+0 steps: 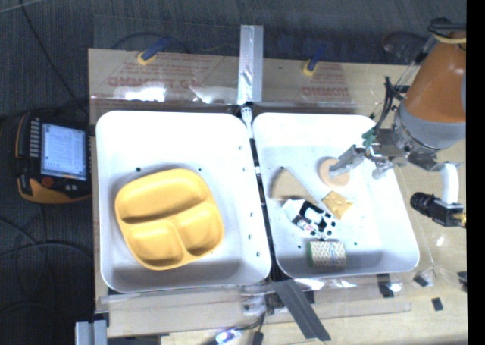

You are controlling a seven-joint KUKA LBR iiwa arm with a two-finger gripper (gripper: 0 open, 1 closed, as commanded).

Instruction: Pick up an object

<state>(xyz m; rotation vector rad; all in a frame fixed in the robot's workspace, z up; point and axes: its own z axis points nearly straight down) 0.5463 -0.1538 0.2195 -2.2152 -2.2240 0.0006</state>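
The right bin (394,249) holds several small items. A round tan disc (330,173) lies near its middle. A tan wedge (286,183) sits to the left of the disc. A small yellow-tan square (338,203), a black-and-white card (312,219) and a patterned green block (327,253) lie toward the front. My gripper (362,166) hangs over the bin's right half, open, with its left finger (345,161) just above the disc's right edge. Nothing sits between the fingers.
A yellow divided plate (168,217) lies in the left bin (121,127). A metal divider (251,70) stands behind the bins where they meet. A handheld pendant (53,158) rests off the bench at the left.
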